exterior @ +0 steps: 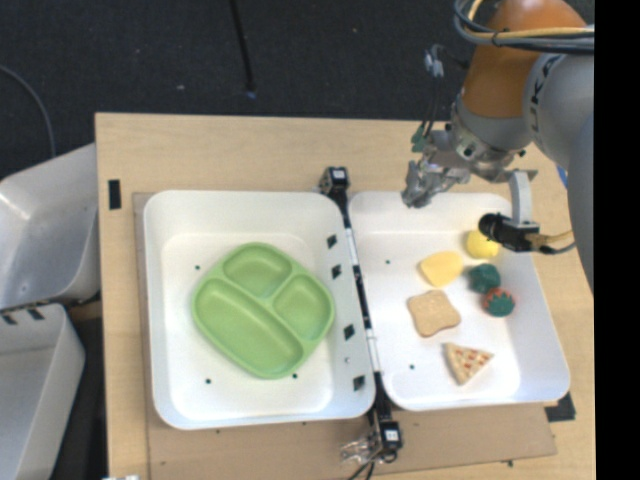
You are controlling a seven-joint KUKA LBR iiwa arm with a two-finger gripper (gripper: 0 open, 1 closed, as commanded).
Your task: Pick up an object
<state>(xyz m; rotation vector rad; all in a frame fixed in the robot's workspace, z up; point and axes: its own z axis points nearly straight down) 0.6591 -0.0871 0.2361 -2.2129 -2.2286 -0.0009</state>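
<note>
In the right bin (400, 230) lie several toy foods: a yellow cheese piece (441, 267), a slice of toast (433, 313), a pizza wedge (467, 361), a yellow lemon-like piece (481, 244), a green broccoli piece (484, 277) and a red-and-green strawberry (499, 302). My gripper (420, 190) hangs over the bin's far left corner, well apart from the foods, with nothing visible between its fingers. I cannot make out how wide they stand.
The left bin (165, 268) holds a green divided plate (262, 309). A ridge with black clips (352, 268) separates the bins. The grey arm with its orange band (510, 58) fills the upper right. A white object (45, 228) stands left of the bench.
</note>
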